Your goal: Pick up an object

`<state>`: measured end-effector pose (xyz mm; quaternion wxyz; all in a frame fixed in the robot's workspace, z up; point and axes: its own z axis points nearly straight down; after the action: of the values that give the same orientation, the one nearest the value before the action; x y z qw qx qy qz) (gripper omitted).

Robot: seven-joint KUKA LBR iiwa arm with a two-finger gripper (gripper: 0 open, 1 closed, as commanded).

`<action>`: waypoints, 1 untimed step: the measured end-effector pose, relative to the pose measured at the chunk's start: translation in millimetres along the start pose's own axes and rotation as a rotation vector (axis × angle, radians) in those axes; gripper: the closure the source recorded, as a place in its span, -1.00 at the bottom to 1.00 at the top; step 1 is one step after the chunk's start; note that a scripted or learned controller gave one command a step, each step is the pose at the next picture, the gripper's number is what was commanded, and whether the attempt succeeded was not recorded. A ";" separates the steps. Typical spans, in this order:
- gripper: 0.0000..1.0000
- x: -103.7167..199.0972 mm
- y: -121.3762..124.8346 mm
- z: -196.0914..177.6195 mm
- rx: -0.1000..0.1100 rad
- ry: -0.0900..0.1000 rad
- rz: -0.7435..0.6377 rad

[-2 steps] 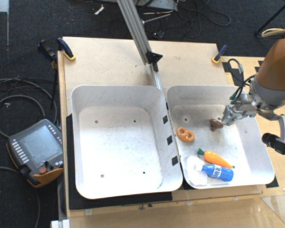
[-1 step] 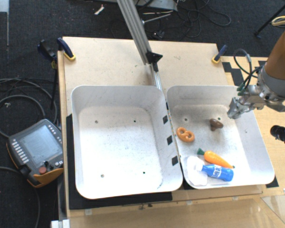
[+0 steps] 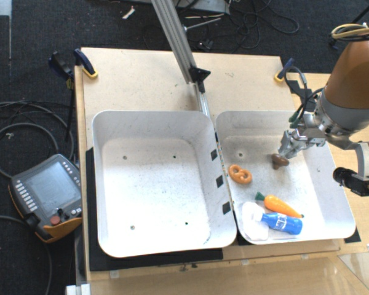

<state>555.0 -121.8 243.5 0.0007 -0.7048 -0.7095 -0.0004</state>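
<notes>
1. A pale wooden bench (image 3: 147, 82) stands on dark carpet, with cables and a teach pendant (image 3: 46, 195) at the frame's left.
2. Two shallow white plastic bins: the left bin (image 3: 150, 180) and the right bin (image 3: 332, 217).
3. The gripper (image 3: 285, 154) hangs low in the right bin's upper part, over a small brown lump (image 3: 280, 161); whether it grasps it, I cannot tell.
4. Below lie a twisted pretzel (image 3: 240, 174), an orange carrot (image 3: 281, 206), and a blue bottle (image 3: 281, 223).

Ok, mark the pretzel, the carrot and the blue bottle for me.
pretzel (image 3: 240, 174): camera view, on its twisted middle.
carrot (image 3: 281, 206): camera view, on the orange body.
blue bottle (image 3: 283, 224): camera view, on the blue barrel.
</notes>
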 end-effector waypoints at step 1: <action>1.00 51.1 -4.6 -7.9 0.000 -0.002 0.004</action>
<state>550.0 -70.7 251.5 0.0000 -0.7060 -0.7082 0.0001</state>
